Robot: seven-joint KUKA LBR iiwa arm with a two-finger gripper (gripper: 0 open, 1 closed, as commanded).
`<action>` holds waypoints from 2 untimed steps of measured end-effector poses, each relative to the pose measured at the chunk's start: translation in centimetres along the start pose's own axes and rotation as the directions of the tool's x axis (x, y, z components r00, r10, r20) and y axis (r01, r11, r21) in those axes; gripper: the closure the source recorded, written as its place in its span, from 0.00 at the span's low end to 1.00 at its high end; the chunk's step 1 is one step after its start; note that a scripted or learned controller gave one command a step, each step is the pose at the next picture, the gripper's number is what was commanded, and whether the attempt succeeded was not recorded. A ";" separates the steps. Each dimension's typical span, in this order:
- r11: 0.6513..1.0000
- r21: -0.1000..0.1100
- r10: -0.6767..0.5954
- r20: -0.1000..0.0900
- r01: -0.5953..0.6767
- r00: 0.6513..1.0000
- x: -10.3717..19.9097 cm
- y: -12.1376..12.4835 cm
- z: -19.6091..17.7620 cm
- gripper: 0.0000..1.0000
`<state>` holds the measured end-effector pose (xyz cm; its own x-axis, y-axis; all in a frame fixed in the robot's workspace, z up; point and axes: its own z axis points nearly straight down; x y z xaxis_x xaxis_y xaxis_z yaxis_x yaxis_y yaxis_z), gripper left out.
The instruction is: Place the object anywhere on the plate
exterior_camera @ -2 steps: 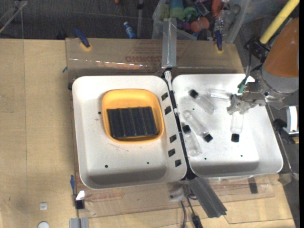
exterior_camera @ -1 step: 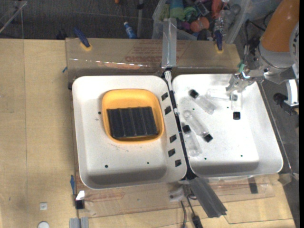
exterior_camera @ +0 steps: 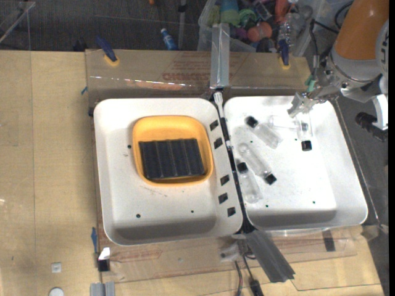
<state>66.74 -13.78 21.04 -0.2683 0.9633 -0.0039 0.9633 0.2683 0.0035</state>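
An orange plate (exterior_camera: 142, 132) rests in the left bin (exterior_camera: 111, 202). A black ribbed rectangular object (exterior_camera: 171, 158) lies flat on the plate, filling most of its middle. My gripper (exterior_camera: 300, 106) hangs over the far right part of the right bin (exterior_camera: 321, 193), well away from the plate and the black object. Below the orange-banded wrist it looks small and pale.
Several clear plastic pieces with black caps (exterior_camera: 270, 177) lie scattered in the right bin, one (exterior_camera: 305, 144) just in front of the gripper. A divider with black clips (exterior_camera: 223, 179) separates the bins. A crate of colourful toys (exterior_camera: 259, 11) stands behind the bench.
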 end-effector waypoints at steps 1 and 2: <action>0.996 0.000 -0.087 0.000 0.087 0.996 -2.7 -0.7 -5.8 1.00; 0.970 -0.001 -0.244 0.001 0.244 0.970 -4.4 -1.1 -8.2 1.00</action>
<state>66.79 -18.26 29.27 -0.4949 0.8689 -0.0057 0.8689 0.4950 0.0038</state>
